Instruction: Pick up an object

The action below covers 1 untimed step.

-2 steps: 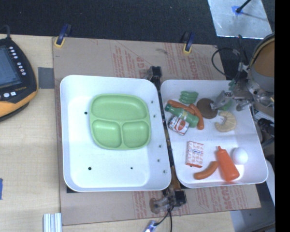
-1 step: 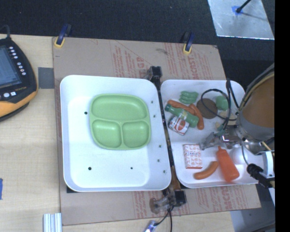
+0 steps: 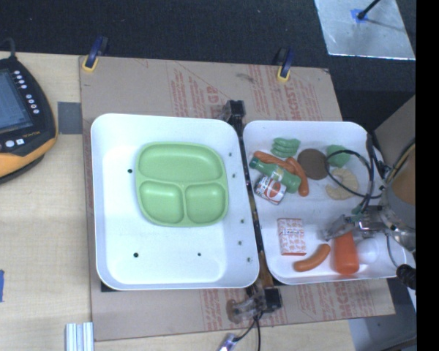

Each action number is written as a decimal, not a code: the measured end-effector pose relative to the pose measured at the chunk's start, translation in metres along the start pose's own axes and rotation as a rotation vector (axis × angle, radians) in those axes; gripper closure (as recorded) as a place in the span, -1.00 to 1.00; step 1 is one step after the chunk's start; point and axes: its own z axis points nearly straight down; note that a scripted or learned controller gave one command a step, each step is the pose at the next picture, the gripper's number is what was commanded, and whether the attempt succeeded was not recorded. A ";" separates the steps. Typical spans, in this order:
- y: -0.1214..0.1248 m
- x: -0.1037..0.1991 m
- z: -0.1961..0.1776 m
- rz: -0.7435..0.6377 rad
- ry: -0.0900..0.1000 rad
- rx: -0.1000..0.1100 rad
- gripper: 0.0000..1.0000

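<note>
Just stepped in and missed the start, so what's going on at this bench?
A robot arm reaches in from the right over the right bin, which holds toy food. Its gripper sits low in that bin's right part, just above an orange carrot-like piece, near a sausage and a small printed packet. Nothing visibly sits between its fingers. The left bin holds a green divided plate.

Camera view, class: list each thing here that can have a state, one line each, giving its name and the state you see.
green divided plate: upright in the left bin, compartments bare.
hot dog: lying flat in the right bin.
red-and-white packet: lying flat, beside the hot dog.
orange carrot-shaped piece: lying by the gripper.
can: on its side.
handheld control pad: resting on the bench.
</note>
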 end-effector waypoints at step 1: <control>0.001 0.000 -0.010 -0.008 0.000 0.001 1.00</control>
